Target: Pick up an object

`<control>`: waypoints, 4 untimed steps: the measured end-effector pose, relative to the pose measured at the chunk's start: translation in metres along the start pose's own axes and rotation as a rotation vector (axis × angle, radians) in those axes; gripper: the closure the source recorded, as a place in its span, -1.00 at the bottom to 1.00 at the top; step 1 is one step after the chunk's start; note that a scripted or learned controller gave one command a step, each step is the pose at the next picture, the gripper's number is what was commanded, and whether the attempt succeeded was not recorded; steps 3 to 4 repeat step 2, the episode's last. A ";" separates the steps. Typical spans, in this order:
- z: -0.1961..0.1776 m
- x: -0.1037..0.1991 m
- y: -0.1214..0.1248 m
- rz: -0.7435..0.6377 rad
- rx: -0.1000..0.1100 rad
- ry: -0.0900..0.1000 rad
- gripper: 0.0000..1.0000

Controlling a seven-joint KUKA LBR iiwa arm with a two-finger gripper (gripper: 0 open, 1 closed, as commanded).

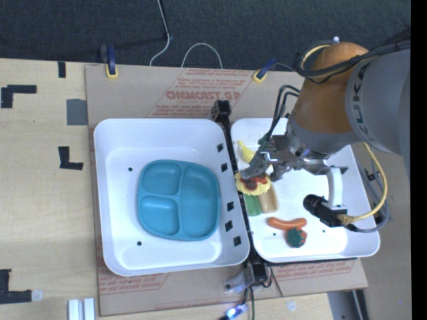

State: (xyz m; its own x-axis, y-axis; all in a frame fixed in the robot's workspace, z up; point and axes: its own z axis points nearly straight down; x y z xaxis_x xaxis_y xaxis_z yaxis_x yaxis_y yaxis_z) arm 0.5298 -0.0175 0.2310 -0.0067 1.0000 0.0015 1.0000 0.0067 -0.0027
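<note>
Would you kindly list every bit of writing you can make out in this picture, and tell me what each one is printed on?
"CHEMCAST G P": red print on the brown cardboard sheet under the two white bins; the last letters are uncertain.
Fainter red lines of print above and below it on the same sheet: too blurred to read.
Grey letters on the arm's casing at the right: partly cut off and not legible.

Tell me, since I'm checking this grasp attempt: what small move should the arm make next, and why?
Probably a short, straight descent. The gripper hangs over the cluster of small toy foods at the left edge of the right white bin, close beside the black divider. Nothing can be seen held by it, so going straight down should keep it off that divider.
</note>
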 end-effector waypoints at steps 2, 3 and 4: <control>0.016 0.099 0.004 0.000 0.000 0.000 1.00; 0.016 0.099 0.004 0.000 0.000 0.000 1.00; 0.016 0.099 0.004 0.000 0.000 0.000 1.00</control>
